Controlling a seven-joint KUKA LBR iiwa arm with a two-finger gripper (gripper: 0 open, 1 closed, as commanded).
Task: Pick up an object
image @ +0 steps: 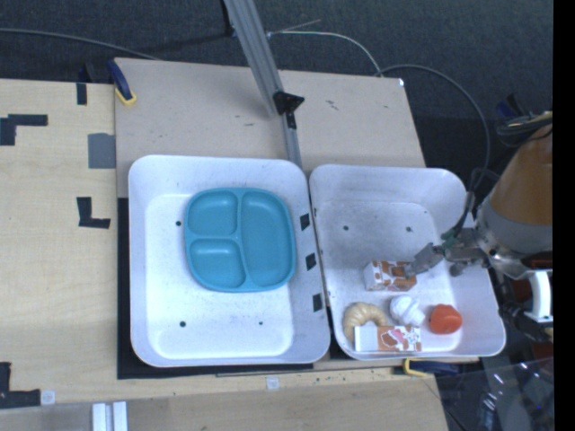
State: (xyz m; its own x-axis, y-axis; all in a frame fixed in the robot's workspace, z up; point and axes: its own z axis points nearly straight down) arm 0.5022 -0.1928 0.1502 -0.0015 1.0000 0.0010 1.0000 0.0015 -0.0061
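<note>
The right shallow white bin [377, 191] has open floor across its far half. Its near half is crowded: two small white-and-orange cartons [390, 276] [388, 338], a tan croissant-shaped pastry [364, 313], a small white lump [406, 310] and a red tomato-like ball [444, 319] lie close together.

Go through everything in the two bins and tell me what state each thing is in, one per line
Blue divided plate: flat in the left bin, nothing on it.
Upper carton: lying flat in the right bin, gripper at its edge.
Lower carton: lying flat.
Croissant: resting beside the lower carton.
Red tomato: resting, untouched.
White ball: resting, untouched.
</note>
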